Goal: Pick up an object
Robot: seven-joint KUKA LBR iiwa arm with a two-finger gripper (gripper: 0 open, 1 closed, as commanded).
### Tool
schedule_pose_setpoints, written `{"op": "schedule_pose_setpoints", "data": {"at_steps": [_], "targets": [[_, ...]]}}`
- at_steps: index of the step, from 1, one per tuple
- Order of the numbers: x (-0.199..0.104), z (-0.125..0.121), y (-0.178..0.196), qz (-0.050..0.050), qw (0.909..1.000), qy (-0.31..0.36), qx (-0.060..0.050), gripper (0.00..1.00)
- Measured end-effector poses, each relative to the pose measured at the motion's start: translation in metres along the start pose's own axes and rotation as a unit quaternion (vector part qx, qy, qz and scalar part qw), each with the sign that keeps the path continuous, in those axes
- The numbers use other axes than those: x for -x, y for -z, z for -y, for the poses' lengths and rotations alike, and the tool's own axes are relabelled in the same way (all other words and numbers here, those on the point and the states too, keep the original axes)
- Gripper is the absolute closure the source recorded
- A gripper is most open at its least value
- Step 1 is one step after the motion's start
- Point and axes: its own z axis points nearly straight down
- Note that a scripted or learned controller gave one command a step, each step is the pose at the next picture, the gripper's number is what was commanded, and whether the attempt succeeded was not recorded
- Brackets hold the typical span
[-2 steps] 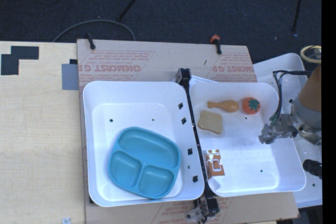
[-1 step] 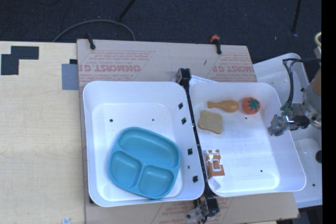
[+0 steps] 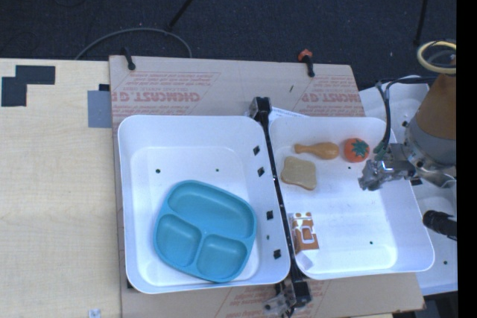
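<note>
Tomato (image 3: 355, 150), a small orange-red toy with a green top, sits near the far wall of the right bin (image 3: 402, 258), just left of the jaws (image 3: 370, 179). The jaws hang low over the bin's right side, slightly nearer the camera than the tomato and apart from it; whether they are open or closed cannot be told. A tan drumstick (image 3: 317, 150) lies just left of the tomato, a slice of bread (image 3: 299, 173) beside it toward the divider. A brown-and-white piece (image 3: 304, 231) rests near the bin's front left corner. A blue sectioned plate (image 3: 205, 230) lies in the left bin (image 3: 141, 138). Both bins sit on a cardboard sheet (image 3: 223, 89) on the bench (image 3: 52, 197).
</note>
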Motion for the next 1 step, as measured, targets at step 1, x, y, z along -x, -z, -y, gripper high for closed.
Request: {"op": "schedule_pose_setpoints", "data": {"at_steps": [1], "targets": [[-0.0498,-0.0213,-0.0020,0.000,1.0000,0.000,0.000,1.00]]}}
